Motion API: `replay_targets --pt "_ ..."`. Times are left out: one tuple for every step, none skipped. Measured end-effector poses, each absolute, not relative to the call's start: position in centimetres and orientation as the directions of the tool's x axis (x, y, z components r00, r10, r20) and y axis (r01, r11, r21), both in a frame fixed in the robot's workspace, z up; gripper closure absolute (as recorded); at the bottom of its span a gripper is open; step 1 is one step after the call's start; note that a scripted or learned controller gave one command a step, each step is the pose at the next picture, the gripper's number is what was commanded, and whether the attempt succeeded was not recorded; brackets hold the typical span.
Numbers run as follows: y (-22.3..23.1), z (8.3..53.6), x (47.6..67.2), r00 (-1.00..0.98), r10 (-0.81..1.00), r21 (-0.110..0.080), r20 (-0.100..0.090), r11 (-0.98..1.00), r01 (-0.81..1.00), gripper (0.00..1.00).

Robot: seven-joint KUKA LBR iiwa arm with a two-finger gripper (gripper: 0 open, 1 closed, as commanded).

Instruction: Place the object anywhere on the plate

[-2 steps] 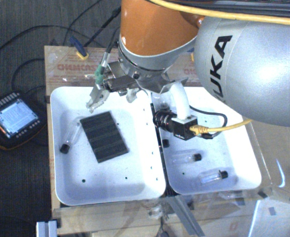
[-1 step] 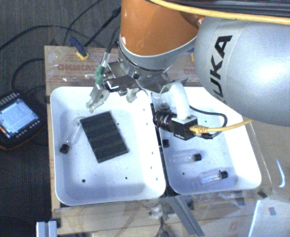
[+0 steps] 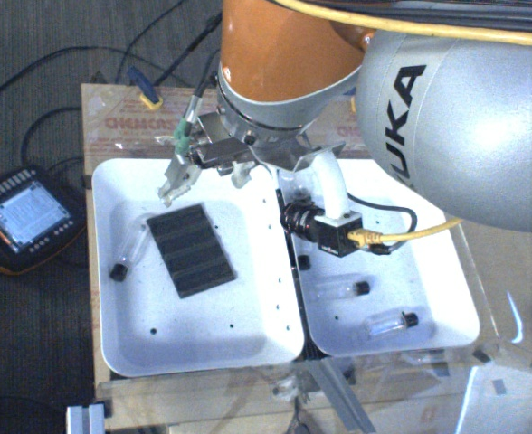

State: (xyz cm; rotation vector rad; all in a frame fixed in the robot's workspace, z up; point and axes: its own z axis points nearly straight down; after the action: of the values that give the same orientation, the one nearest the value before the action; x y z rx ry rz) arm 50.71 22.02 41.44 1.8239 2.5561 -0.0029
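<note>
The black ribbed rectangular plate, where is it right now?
The black ribbed rectangular plate lies in the left white bin, below the gripper, beside a clear black-capped vial.

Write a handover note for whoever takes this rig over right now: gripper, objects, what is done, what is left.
Gripper: hovers over the far end of the left bin, above the black ribbed plate; nothing visibly held between the fingers.
Objects: one clear vial with a black cap lies in the left bin beside the plate, off it. Two more vials lie in the right bin.
Done: nothing rests on the plate.
Left: grasp a vial and set it on the plate.
</note>
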Motion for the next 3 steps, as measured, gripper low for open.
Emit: replay_targets --pt "22.02 41.44 50.71 -0.325 0.946 -0.001 -0.002 0.325 0.946 0.00" --pt "22.02 41.44 50.71 -0.325 0.946 -0.001 -0.002 0.325 0.946 0.00" --pt "22.02 41.44 50.71 -0.325 0.946 -0.001 -0.002 0.325 0.946 0.00"
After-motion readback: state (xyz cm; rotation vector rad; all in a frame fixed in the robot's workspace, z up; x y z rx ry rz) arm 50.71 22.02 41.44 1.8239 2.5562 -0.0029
